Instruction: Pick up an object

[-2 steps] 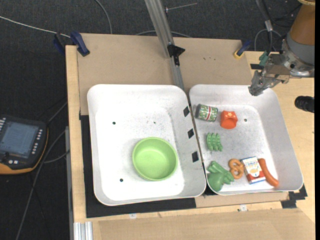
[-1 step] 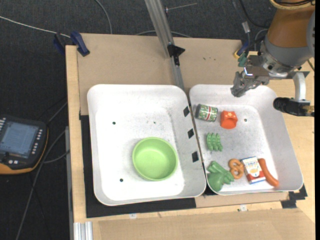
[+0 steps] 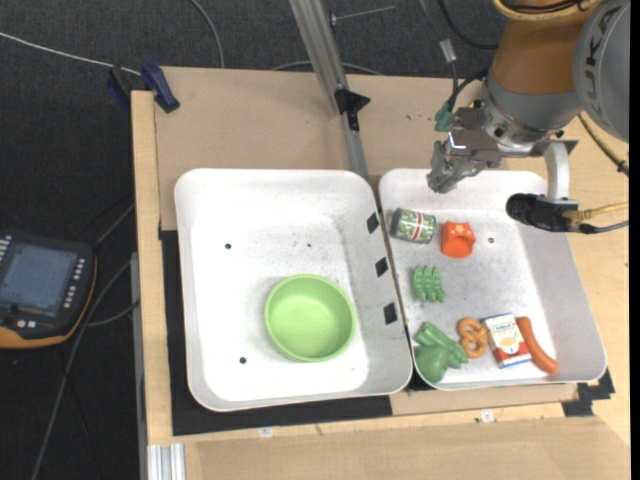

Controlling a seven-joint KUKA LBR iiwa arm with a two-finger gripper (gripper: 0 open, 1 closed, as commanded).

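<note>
Green can [image 3: 412,225] lies on its side at the far-left of the right bin [image 3: 575,298], long axis left-right, just near-left of the gripper [image 3: 443,179] above the far rim; finger state indeterminate; orange block [image 3: 457,240] beside it.

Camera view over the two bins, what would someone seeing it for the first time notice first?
Probably the arm's orange band at the top right, with the gripper hanging over the far edge of the right bin. Next, the lime green bowl sitting alone in the left bin. Then the small clutter in the right bin: a green can lying on its side, a small orange block, a pretzel.
</note>
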